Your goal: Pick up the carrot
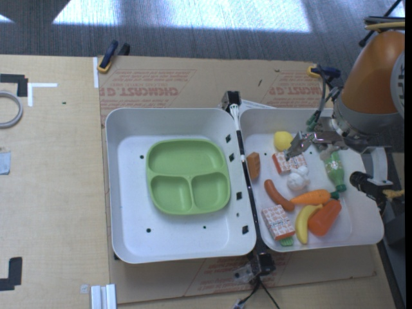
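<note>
In the camera view the fingers (297, 145) hang over the right bin (367, 234), slightly apart and clamped on nothing. Just below them lie a red-and-white carton (288, 164) and a white ball (297, 181); a lemon (282, 140) sits just left. The carrot (312, 197) lies farther below, touching a banana (304, 221) and a sausage (277, 194). Well left, the other bin (122, 237) holds a green divided plate (188, 176). Mirrored print on the cardboard (148, 85) is unreadable. The bench (48, 192) is pale wood.
</note>
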Controlling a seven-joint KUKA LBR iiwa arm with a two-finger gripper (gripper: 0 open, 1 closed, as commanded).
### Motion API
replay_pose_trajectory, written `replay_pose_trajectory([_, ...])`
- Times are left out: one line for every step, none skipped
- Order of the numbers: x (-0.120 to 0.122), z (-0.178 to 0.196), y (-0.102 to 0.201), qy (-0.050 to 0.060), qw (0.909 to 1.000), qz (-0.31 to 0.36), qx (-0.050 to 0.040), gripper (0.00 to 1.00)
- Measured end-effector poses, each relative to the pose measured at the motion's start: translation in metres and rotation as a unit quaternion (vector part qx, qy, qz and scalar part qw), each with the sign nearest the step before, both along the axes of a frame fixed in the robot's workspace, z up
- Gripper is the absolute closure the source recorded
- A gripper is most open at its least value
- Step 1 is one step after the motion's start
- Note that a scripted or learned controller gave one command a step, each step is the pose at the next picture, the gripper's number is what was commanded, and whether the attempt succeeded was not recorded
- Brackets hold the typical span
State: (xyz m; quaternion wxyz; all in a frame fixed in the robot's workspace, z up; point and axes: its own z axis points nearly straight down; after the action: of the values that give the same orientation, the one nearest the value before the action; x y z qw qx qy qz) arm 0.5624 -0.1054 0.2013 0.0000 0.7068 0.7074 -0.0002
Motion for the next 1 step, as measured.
replay_pose_trajectory([-0.0382, -0.0987, 0.0039, -0.002, 0.998, 0.063, -0.0003, 0.0])
